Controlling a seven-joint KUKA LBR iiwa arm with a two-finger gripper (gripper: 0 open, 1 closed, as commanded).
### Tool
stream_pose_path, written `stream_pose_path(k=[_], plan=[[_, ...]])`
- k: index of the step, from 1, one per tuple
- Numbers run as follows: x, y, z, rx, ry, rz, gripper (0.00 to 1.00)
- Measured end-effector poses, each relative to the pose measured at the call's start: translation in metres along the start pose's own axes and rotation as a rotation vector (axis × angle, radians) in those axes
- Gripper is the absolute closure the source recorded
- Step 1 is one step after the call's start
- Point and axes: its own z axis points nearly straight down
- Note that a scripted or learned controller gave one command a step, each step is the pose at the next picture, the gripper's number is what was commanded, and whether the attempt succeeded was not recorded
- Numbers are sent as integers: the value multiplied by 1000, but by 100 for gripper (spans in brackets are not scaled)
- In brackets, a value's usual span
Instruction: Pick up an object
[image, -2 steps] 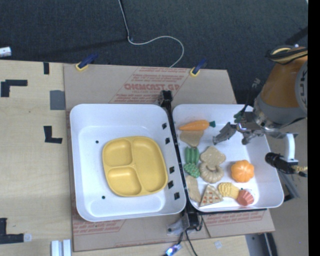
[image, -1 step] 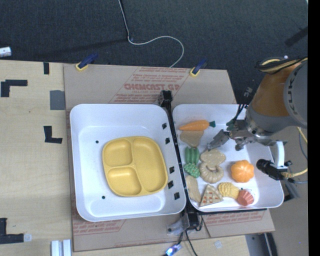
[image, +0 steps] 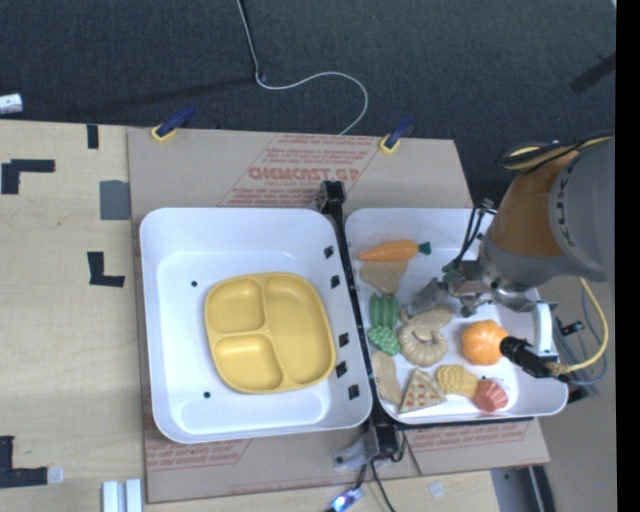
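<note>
White right bin (image: 520, 405): round glossy orange (image: 482, 342)

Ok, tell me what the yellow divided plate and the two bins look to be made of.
Yellow divided plate: likely moulded plastic, matte, uniform colour with soft rounded compartment ridges. Left bin and right bin: probably thin white plastic, smooth, slightly glossy, rounded corners.

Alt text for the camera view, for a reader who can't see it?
The gripper hangs over toy food in the right bin, near a croissant, orange and carrot. The left bin holds a yellow divided plate.
</note>
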Motion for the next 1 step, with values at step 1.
stream_pose_path(k=[1], plan=[[1, 1, 14, -5, 0, -1, 0]])
